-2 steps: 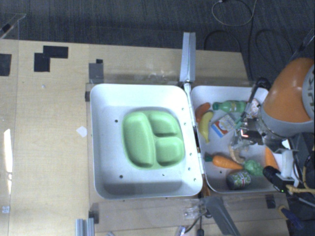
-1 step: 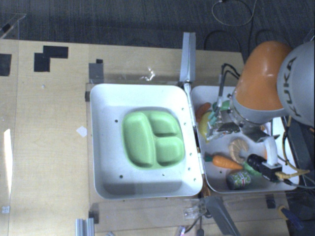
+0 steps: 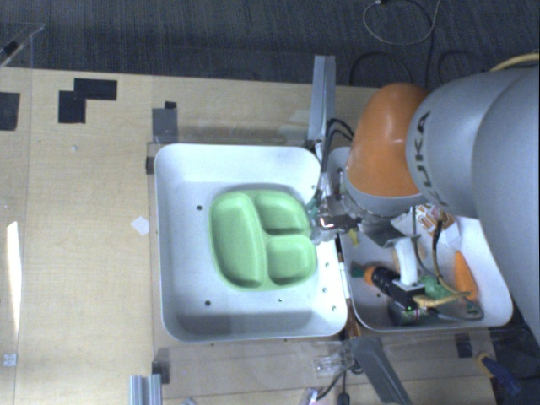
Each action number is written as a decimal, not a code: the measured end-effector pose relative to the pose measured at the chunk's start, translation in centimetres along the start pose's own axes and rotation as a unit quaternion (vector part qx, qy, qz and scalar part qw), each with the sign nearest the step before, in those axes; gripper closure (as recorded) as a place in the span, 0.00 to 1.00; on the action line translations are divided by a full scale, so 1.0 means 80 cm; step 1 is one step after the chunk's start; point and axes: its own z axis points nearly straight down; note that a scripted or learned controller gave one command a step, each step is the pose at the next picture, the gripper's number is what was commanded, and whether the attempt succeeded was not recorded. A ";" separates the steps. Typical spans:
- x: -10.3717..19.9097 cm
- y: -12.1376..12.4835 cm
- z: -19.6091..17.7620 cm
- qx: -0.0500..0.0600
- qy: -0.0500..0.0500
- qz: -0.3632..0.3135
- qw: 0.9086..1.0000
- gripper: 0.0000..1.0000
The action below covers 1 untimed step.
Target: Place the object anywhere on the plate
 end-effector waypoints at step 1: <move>0.083 -0.032 -0.025 0.000 0.000 -0.007 1.000 1.00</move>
